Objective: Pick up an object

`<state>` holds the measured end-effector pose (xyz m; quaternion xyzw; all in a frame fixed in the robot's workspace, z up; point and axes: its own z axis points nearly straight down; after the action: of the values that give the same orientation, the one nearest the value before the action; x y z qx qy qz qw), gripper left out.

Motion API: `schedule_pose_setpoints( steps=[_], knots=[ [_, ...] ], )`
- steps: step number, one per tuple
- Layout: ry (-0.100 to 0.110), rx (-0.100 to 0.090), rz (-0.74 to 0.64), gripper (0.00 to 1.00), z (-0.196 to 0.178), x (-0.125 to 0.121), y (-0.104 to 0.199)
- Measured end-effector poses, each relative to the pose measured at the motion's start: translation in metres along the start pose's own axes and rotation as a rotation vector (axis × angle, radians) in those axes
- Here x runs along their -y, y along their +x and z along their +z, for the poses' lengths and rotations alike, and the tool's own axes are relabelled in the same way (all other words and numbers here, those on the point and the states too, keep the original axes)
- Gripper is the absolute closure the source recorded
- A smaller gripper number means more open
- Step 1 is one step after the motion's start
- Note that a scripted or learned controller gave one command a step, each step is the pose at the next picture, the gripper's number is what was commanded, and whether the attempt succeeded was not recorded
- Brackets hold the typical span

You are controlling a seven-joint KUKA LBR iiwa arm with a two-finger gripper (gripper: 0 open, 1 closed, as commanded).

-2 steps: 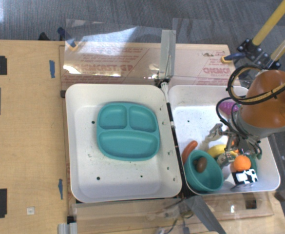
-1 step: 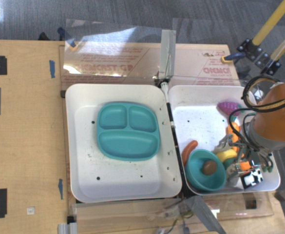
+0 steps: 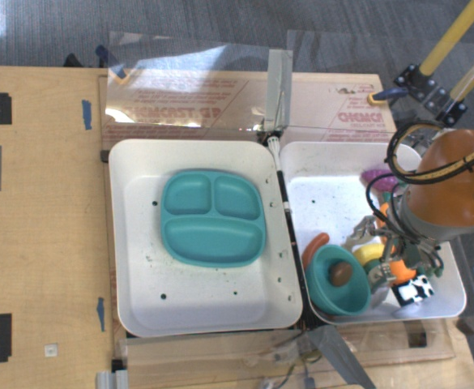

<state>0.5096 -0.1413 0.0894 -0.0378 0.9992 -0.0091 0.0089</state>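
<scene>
A: Looking down from the camera view, what is sitting in the left bin [image 3: 131, 298]?

B: A teal divided plate [image 3: 214, 218] is lying flat near the middle of it, three compartments facing up.

A: And the right bin [image 3: 326, 185]?

B: The objects are crowding its near right part. A teal bowl [image 3: 334, 292] is tilting at the front left corner with a brown round thing [image 3: 341, 274] sitting inside it. An orange-red sausage-shaped piece [image 3: 315, 245] is lying just beside the bowl's rim. A yellow piece [image 3: 370, 252], a small orange piece [image 3: 400, 272] and a black-and-white toy [image 3: 413, 291] are clustering to the right, and something purple [image 3: 376, 176] is resting farther back.

A: Where is the arm?

B: It is hanging over that cluster, its orange band [image 3: 451, 181] covering the bin's right side. The hand [image 3: 392, 254] is sitting low among the yellow and orange pieces.

A: Is it gripping anything?

B: I cannot tell; cables and the wrist are hiding it.
</scene>
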Motion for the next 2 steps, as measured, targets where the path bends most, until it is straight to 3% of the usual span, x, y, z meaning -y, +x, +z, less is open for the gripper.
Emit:
schedule_pose_setpoints(
  steps=[1,2],
  knots=[
    [-0.009,0.0,0.03,0.0,0.0,0.004,0.022],
    [-0.017,-0.005,0.095,0.0,0.002,0.047,0.008]
  ],
)
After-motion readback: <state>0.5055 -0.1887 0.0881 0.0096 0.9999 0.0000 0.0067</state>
